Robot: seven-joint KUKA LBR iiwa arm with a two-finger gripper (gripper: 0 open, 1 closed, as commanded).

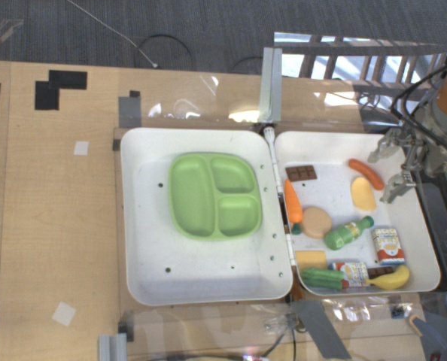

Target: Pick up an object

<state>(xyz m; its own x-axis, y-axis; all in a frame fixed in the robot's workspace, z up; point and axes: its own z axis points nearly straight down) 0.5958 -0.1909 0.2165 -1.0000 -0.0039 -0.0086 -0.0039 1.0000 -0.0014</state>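
Observation:
The right bin [427,235] holds several toy foods: a red sausage [367,174], a yellow piece [363,194], a chocolate bar [300,174], a carrot [292,201], a tan round bun [316,221], a green bottle [348,232], a small can [387,245] and a banana [390,279]. My gripper [390,169] hangs over the bin's right side, just right of the sausage and the yellow piece. It is open, and nothing sits between its fingers.
A green divided plate [214,195] lies in the left bin [144,262]. A yellow block [311,259], a green cucumber [323,277] and a sauce bottle [351,269] crowd the right bin's near edge. A metal frame [344,55] stands behind the bins.

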